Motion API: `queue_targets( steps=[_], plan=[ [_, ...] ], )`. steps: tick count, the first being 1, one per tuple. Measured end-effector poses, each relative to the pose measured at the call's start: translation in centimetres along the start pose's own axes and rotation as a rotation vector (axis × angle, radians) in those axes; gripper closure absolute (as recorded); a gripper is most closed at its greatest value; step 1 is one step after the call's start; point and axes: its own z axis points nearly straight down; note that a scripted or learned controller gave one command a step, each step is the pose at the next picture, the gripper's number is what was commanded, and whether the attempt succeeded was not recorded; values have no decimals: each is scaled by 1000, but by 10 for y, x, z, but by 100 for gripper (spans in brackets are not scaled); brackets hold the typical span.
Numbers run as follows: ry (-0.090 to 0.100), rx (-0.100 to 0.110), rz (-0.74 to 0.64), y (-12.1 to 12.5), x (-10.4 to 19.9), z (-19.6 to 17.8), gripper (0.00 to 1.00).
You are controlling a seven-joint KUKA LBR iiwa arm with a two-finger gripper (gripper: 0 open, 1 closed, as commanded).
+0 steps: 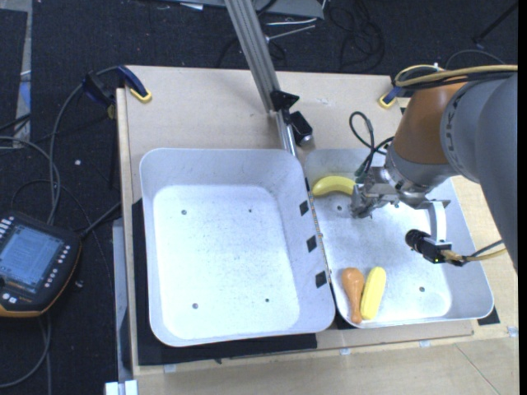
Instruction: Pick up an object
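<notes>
The gripper is lowered into the far part of the right bin, and whether it is wide or narrow cannot be told. The banana is found just to its left, touching or nearly so, long axis running left to right. Three items are counted in that bin: one banana, and near the front wall one carrot beside one corn cob; two bins are counted, the left bin among them.

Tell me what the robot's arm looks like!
The arm is fat, round and grey, with a wide orange band near its end. Below that hangs a small metal tool, silver and dark. Black cables loop beside it, and a yellow cable curls over the top.
</notes>
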Motion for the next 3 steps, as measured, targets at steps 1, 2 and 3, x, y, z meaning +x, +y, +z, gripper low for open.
queue_targets(
  steps=[1,2,3],
  plan=[
    [0,-5,-1,3,5,-61,100],
    [-1,-6,-1,7,7,-124,100],
    [-1,-4,0,8,7,-169,100]
  ],
)
